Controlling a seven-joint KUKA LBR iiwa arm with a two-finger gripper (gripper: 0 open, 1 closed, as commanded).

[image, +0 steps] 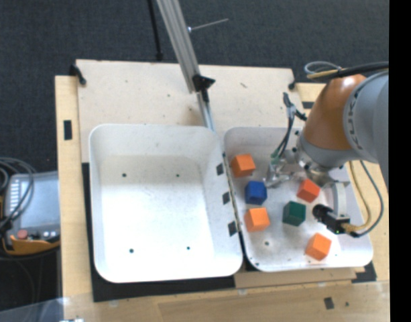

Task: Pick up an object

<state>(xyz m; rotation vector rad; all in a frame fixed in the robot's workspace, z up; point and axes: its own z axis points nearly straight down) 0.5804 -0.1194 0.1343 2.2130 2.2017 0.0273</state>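
Observation:
The right bin (358, 255) holds several cubes: an orange cube (243, 164) at the far left, a blue cube (256, 192) below it, another orange cube (258, 218) nearer the front, a green cube (294, 213), a red-orange cube (308, 190) and an orange cube (318, 245) at the front right. My gripper (281, 174) hangs low over the bin's middle, between the blue cube and the red-orange cube and just above the green one. I see no cube in it. The grey arm with its orange band (332, 116) covers the bin's far right part.
The left bin (92, 143) lies beside the right one, their walls meeting at the middle. A slanted metal pole (182, 39) rises from behind the bins. Cables (363, 206) trail over the right bin's right side. A control pendant (24, 213) lies off the bench at the left.

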